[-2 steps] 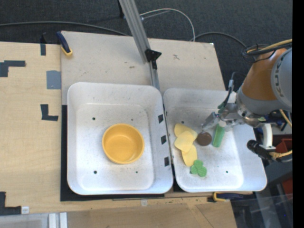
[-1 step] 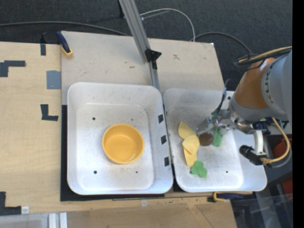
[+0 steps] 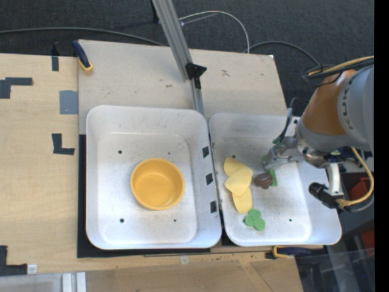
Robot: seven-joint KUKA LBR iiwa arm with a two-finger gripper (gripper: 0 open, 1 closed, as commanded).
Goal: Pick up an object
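Pale wood bench (image 3: 36, 181) carries a white board, and on it two shallow white bins sit side by side, so anything lifted from one can go straight over the shared rim into the other.

No single object is named by the task, but the likeliest target is the small brown object (image 3: 262, 180) lying in the right bin (image 3: 292, 224), toward its middle, because the gripper (image 3: 268, 166) is lowered right over it with a bit of green showing beside the tip. Whether that piece is actually between the fingers I cannot tell; the wrist hides them, so the width of the hand is unknown too.

Just left of the brown piece lie overlapping yellow pieces (image 3: 238, 182), pale and flat, one heart-like, stacked loosely against the bin's left part. Nearer the front rim sits a small green leafy piece (image 3: 254, 220), apart from the yellow ones. Their closeness to the target means a careless closing could catch a yellow edge as well.

Over in the left bin (image 3: 103, 224) a yellow bowl (image 3: 157, 183) stands upright on its own, well apart from everything else.

Reaching in from the right, the grey arm (image 3: 340, 120) bends down into the bin, its orange band above the wrist, cables trailing off the bench's far right side.
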